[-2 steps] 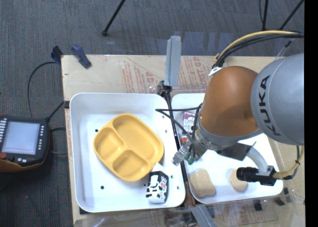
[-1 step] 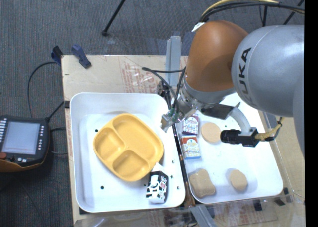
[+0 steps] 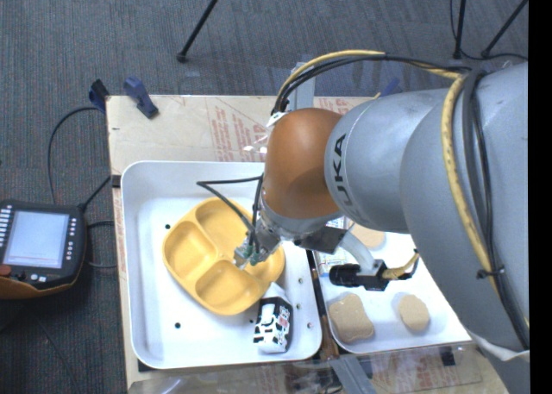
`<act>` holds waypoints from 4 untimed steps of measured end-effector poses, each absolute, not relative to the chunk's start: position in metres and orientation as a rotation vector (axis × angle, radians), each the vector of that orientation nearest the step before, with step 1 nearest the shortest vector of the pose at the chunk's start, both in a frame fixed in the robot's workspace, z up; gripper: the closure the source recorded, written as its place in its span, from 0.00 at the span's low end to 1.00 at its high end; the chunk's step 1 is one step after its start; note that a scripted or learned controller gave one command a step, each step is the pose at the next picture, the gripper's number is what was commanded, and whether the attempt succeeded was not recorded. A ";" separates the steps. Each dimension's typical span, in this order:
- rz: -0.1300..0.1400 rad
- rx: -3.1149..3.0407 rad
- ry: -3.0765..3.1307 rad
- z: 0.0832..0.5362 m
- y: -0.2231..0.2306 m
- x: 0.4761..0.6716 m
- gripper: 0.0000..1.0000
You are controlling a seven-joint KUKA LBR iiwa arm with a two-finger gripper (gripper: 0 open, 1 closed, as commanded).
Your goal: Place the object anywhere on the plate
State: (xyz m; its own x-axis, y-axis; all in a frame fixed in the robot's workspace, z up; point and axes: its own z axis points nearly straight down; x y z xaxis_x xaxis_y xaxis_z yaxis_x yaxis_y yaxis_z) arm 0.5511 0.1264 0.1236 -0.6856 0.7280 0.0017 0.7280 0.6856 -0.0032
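The yellow plate [image 3: 207, 267], w/ its divided compartments, sits in the left bin [image 3: 142, 297] and serves as the landmark here. The gripper [image 3: 249, 253] hangs over the plate's right side, above the ridge btwn compartments, w/ the arm's orange band [image 3: 297, 164] directly above it. Something small and greenish shows at the tip, possibly the object, but the view is too small and blurred to say, and whether the tool is spread or pinched can't be told.

Just off the plate's lower-right rim, apart from it, a black-and-white cow-patterned item [image 3: 274, 325] lies on the bin floor. Further right of the plate, in the right bin [image 3: 457, 319], two tan sponge-like lumps [image 3: 351, 316] rest side by side.

Judgement: if the tip does carry something, it's already above the plate, so the step is release. Do it well by lowering close to a compartment floor, not the ridge, then letting go w/o sideways drift so nothing rolls off the rim. Lift straight up after.
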 end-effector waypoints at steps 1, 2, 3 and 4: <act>-0.020 -1.678 -2.672 0.117 0.115 0.522 1.00; -0.005 -1.105 -2.949 0.234 0.081 0.590 1.00; 0.005 -0.990 -2.974 0.159 0.197 0.547 1.00; 0.005 -1.002 -2.971 0.148 0.233 0.494 1.00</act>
